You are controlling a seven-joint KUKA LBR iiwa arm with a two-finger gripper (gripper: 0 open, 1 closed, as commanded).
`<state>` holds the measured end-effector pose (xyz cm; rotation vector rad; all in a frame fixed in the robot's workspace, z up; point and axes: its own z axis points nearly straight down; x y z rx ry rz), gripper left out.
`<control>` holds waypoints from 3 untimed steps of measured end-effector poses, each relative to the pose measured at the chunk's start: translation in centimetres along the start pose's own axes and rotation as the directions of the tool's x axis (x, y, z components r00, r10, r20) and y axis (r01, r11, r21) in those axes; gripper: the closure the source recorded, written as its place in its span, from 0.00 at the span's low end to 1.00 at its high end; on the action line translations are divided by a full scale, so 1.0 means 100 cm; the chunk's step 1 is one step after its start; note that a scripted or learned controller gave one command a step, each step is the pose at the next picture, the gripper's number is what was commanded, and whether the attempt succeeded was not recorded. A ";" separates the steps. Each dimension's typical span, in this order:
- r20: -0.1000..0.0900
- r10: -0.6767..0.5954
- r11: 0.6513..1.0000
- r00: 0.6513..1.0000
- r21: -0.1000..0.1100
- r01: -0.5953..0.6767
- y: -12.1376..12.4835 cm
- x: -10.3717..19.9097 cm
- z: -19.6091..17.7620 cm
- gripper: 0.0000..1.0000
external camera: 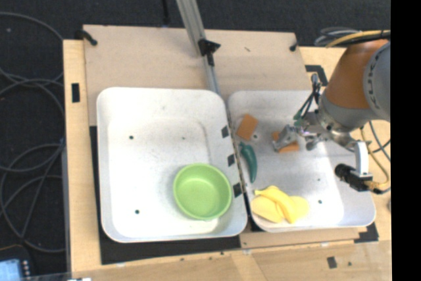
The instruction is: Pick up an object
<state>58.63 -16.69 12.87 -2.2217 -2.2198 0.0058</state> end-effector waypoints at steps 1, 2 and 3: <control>0.000 0.001 1.000 1.000 -0.001 -0.001 0.000 -0.001 0.029 0.00; 0.000 0.005 1.000 1.000 -0.007 -0.005 0.001 -0.002 0.017 1.00; 0.001 0.002 1.000 1.000 -0.011 -0.002 -0.002 -0.011 -0.044 1.00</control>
